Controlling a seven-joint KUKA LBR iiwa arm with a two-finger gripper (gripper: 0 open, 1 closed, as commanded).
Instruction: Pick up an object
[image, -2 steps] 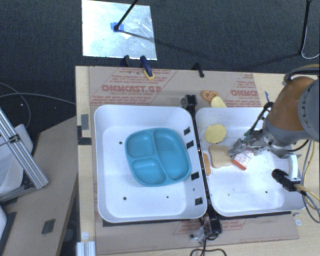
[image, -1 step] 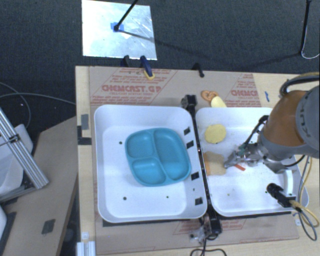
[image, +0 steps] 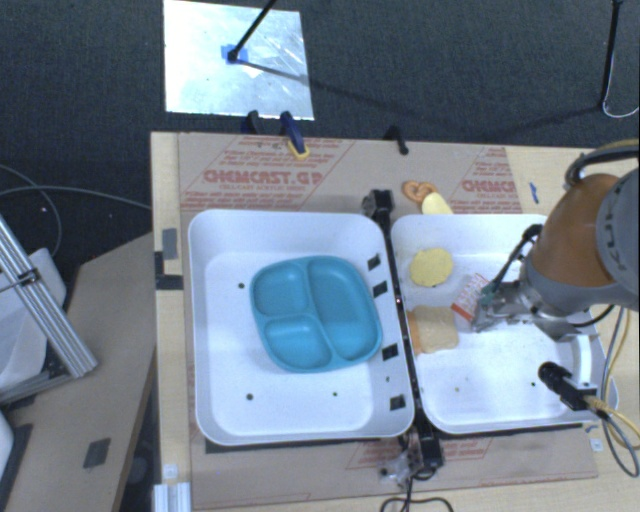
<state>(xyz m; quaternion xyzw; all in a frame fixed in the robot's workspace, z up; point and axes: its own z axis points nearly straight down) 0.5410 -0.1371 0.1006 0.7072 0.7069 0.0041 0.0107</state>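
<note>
In the right bin (image: 500, 400) lie a round yellow disc (image: 432, 267), a tan slice of bread (image: 434, 330) and a small red and clear packet (image: 469, 300). My gripper (image: 484, 312) reaches in from the right and hangs low just right of the packet and the bread. Its tips sit at the packet's edge; whether they touch it I cannot tell. The grey arm with its orange band (image: 572, 235) covers the bin's right part.
A blue divided plate (image: 315, 311) rests in the left bin (image: 230, 400). Behind the right bin, on the cardboard, lie a yellow piece (image: 436, 204) and an orange pretzel-like piece (image: 416, 189). A black divider (image: 393, 300) runs between the bins.
</note>
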